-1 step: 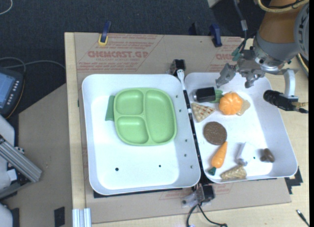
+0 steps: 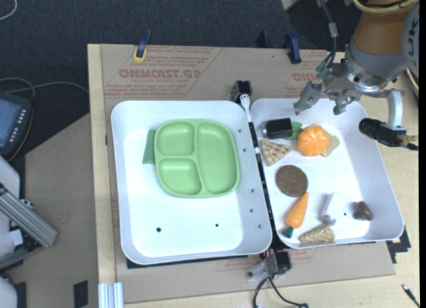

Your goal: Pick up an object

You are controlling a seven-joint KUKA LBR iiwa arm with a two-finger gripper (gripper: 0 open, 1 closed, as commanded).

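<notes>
Left white bin (image 2: 133, 187), centre-left of frame, carries a green divided tray (image 2: 197, 157); right white bin (image 2: 379, 180) carries the loose items. Arm (image 2: 383, 27) enters at upper right, gripper (image 2: 323, 102) hanging over the right bin's top edge, fingers spread wide, nothing between them. Below it, mid-bin: orange pumpkin-shaped object (image 2: 313, 140), round brown cookie (image 2: 291, 180), carrot (image 2: 297, 210), black block (image 2: 279, 128).
</notes>
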